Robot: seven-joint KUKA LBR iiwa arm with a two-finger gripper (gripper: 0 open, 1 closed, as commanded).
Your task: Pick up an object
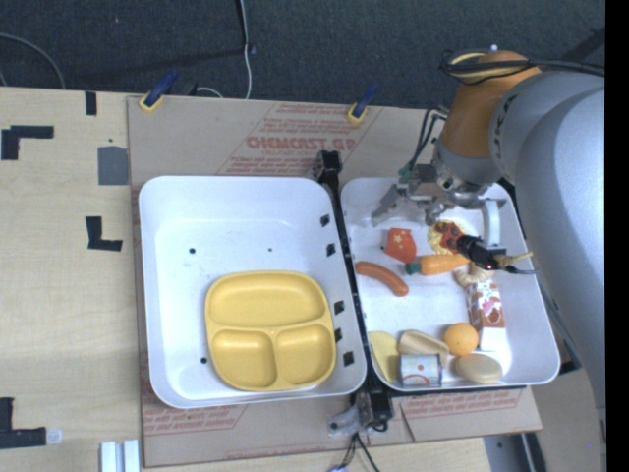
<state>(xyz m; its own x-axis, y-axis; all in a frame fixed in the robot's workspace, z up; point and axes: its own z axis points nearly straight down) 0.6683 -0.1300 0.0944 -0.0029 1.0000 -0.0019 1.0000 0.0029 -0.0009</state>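
Note:
My gripper (411,203) hangs over the far part of the right bin (536,323), open, with nothing between its fingers. Just in front of it lie a small red toy food (398,243) and an orange carrot (442,263). A red-brown sausage (381,277) lies nearer the bin's left wall. Further forward are a wrapped snack bar (485,303), an orange ball (460,338), a tan bread roll (477,367), a beige piece (423,342), a yellow piece (382,344) and a small white carton (420,369).
The left bin (177,214) holds a yellow divided plate (270,327) at its front. The black divider (341,254) runs between the two bins. The arm's grey body (570,195) covers the right bin's far right side.

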